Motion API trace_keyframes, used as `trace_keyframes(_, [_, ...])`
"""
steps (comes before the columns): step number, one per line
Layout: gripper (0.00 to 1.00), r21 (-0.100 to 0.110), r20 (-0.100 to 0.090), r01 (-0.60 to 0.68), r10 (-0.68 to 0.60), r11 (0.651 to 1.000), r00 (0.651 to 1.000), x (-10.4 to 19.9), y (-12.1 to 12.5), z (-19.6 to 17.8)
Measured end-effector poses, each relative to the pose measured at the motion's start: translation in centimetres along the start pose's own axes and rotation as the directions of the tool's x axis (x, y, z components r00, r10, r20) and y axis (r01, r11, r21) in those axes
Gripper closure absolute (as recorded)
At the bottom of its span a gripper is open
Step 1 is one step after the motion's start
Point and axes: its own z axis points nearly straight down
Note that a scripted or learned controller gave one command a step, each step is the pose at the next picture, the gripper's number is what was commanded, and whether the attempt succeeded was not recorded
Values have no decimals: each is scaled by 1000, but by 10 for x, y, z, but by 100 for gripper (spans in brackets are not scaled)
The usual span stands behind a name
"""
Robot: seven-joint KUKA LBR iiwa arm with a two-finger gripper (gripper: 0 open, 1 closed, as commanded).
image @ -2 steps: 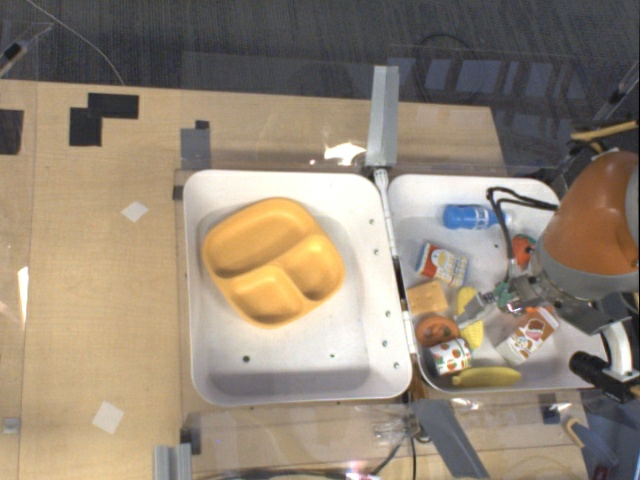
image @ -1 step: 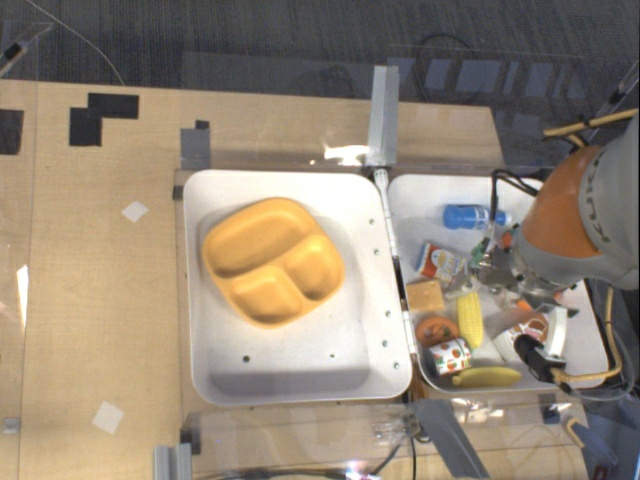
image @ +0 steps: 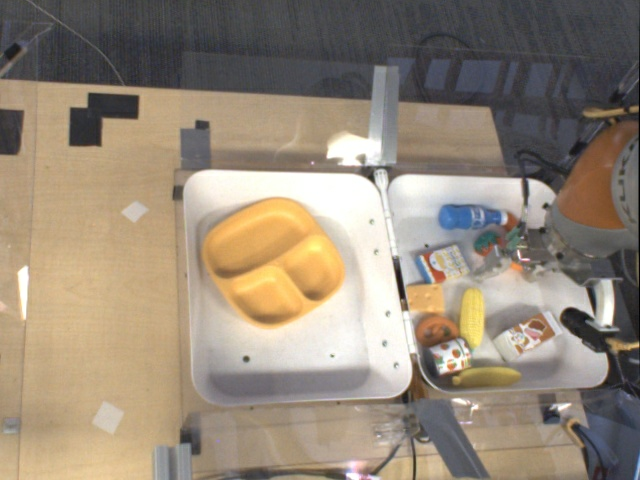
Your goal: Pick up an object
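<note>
While the arm (image: 600, 193) reaches in from the right edge of the camera view, the bench (image: 90, 298) bears two white bins side by side.

Left bin (image: 230, 368): holds one yellow divided plate (image: 272, 260), lying flat and turned at a slant, nearer the far left corner than the near edge.

Right bin (image: 560, 368): holds all the small items, listed below.

Blue bottle (image: 470, 216): lying on its side near the far wall, cap end toward the arm.

Teal and orange item (image: 492, 238): just beside the bottle on its near side, next to the gripper; its kind cannot be told.

Small red and white carton (image: 443, 263): lying flat, left of centre.

Cracker-like tan square (image: 424, 297): flat against the left wall, touching the carton's near corner.

Corn cob (image: 472, 315): upright in the view, mid-bin.

Orange round fruit (image: 433, 328): just left of the cob.

Small can (image: 450, 356): on its side, touching the fruit's near edge.

Banana (image: 487, 376): along the near wall, just below the can.

Brown and white carton (image: 527, 335): tilted, right of the cob, apart from it.

Gripper (image: 505, 251): low over the far half of the right bin, beside the teal and orange item; whether its fingers are apart or together cannot be told, and no item is seen held.
</note>
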Motion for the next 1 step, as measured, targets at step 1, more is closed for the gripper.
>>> trace_keyframes(1, [0,1,0,94,-94,996,996,-14,18,0])
